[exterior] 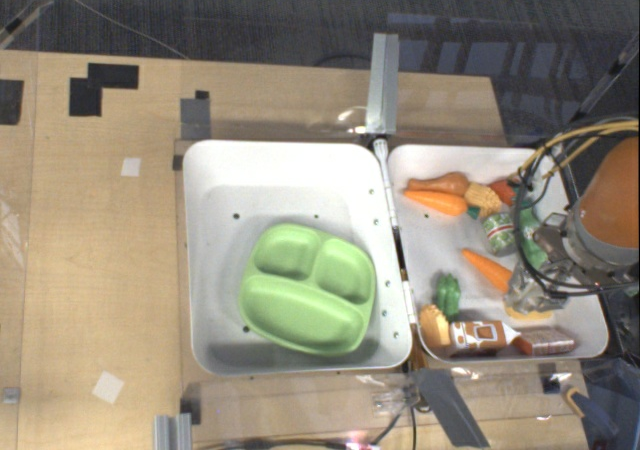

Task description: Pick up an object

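The right bin [430, 163] holds several toy foods. Two orange carrots [437, 201] lie near its top beside a corn piece [482, 200] and a small can [497, 233]. Another carrot [487, 269] lies in the middle, with a green pepper [447, 291] to its left. Along the front edge lie a brown bottle [480, 337] and a dark bar [545, 343]. My gripper [524, 293] reaches down at the bin's right side, just right of the middle carrot, over a pale yellow piece [530, 313].
The left bin [210, 238] holds a green divided plate [308, 288]. A metal post [382, 83] stands at the back where the bins meet. Yellow and black cables [560, 143] loop above the arm's wrist at the right.
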`<control>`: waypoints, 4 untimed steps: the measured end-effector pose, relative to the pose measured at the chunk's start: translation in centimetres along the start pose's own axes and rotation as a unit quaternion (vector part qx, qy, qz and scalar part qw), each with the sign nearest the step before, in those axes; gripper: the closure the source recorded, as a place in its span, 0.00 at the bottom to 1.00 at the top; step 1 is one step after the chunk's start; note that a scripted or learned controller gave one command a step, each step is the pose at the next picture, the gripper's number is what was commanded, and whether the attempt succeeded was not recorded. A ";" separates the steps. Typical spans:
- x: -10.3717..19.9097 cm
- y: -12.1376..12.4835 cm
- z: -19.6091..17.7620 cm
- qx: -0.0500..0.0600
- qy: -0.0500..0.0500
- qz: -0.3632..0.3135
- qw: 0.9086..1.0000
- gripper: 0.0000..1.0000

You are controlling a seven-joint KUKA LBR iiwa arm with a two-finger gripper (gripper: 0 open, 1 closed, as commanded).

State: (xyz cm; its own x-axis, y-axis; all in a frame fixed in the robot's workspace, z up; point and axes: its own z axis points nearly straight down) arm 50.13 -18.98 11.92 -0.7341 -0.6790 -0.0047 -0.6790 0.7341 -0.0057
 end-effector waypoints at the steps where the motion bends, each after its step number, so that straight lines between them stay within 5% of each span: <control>1: -0.1 0.0 0.0 0.000 0.000 -0.001 1.000 0.00; 2: -2.9 1.5 2.8 0.003 -0.001 -0.037 0.999 0.00; 3: -3.7 1.3 1.4 0.010 -0.010 -0.039 0.999 1.00; 4: -3.4 2.3 -0.9 0.000 -0.001 -0.273 0.962 1.00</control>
State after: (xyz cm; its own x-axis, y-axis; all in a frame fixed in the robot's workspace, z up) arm 51.04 -14.95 12.78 -0.2683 -0.9633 -0.0029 -0.9633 0.2684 -0.0080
